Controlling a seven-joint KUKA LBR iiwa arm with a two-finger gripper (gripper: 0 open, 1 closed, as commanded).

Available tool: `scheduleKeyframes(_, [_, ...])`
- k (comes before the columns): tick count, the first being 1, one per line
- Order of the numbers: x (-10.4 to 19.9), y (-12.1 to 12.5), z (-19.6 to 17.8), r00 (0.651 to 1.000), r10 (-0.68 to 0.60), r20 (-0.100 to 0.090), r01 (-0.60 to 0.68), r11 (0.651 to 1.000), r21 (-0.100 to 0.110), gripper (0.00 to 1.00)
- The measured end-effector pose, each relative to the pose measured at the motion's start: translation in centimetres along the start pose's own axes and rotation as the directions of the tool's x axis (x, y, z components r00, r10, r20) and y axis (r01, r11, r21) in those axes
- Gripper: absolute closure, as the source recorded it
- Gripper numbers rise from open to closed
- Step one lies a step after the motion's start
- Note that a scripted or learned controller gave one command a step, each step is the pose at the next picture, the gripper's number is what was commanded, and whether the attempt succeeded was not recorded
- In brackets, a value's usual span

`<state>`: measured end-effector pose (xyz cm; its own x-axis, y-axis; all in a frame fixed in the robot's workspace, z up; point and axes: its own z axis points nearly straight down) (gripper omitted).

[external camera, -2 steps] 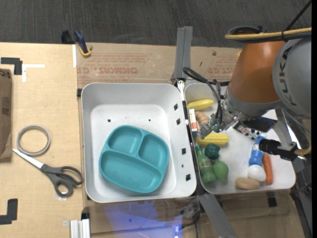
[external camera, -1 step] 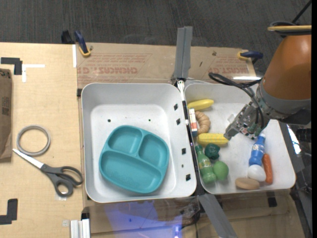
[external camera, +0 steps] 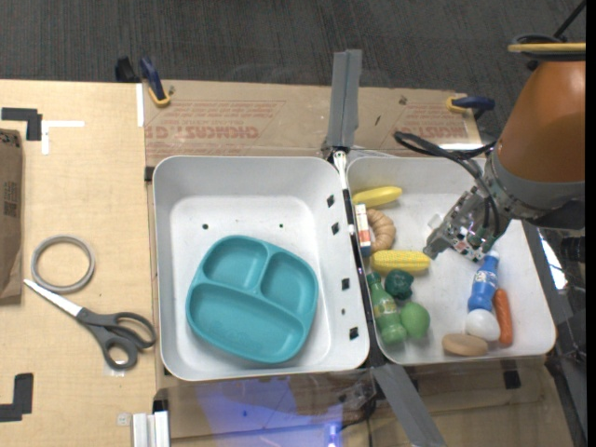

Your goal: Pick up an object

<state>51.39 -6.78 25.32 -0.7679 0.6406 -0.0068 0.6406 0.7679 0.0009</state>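
My gripper [external camera: 461,237] hangs over the right bin [external camera: 438,180], in its middle right part, just above and left of a blue and white bottle [external camera: 483,292]. Left of the gripper lie a yellow corn cob [external camera: 400,262], a tan knobbly piece [external camera: 380,222] and a yellow banana-like piece [external camera: 377,196]. Nearer the front sit a dark green item [external camera: 399,284], a green ball [external camera: 415,319], a green bottle [external camera: 377,296], an orange carrot [external camera: 504,315] and a tan oval piece [external camera: 464,345]. I see nothing held under the gripper.
The left bin [external camera: 233,180] holds a teal divided plate [external camera: 251,296]. Scissors [external camera: 102,324] and a tape ring [external camera: 62,262] lie on the bench at left. Cables [external camera: 438,147] run over the right bin's back rim.
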Motion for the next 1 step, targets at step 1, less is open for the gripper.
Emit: scheduleKeyframes(1, [-4.41, 2.98, -0.87, 0.987, 0.164, -0.004, -0.164, 0.987, 0.002, 1.0])
